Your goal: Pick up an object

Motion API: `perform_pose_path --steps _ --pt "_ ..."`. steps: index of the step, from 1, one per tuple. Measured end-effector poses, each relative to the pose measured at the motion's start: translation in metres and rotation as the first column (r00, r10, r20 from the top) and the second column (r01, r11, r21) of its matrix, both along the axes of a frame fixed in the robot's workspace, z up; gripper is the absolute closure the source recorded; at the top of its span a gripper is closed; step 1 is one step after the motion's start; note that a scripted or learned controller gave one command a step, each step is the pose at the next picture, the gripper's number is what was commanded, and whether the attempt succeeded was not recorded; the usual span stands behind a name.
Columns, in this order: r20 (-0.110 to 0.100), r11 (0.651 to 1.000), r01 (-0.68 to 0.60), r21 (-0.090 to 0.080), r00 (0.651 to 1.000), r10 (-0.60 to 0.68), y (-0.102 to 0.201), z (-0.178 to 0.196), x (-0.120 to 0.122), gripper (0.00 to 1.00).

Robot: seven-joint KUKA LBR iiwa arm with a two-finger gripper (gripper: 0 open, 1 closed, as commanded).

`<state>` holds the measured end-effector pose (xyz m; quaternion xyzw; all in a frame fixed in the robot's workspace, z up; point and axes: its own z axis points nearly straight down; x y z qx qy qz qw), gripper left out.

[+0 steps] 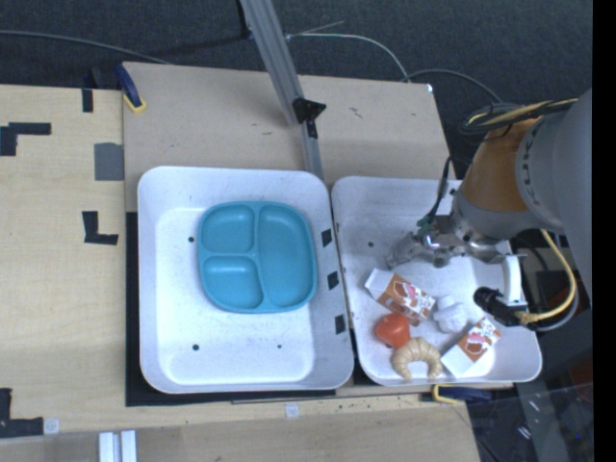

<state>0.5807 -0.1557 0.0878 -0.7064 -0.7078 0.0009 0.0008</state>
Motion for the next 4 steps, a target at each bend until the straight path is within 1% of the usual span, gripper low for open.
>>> perform_pose_path --steps 1,2,3,4 --pt "0.000 1.000 -0.001 0.000 1.000 0.001 0.000 0.011 0.000 1.00" --pt "0.007 1.000 0.001 -0.001 1.000 -0.001 -0.002 0.074 0.004 1.00" --pt "0.006 1.000 0.001 -0.001 1.000 -0.001 -0.002 0.116 0.005 1.00" --pt "0.001 1.000 -0.004 0.002 1.000 0.004 0.045 0.111 0.012 1.00"
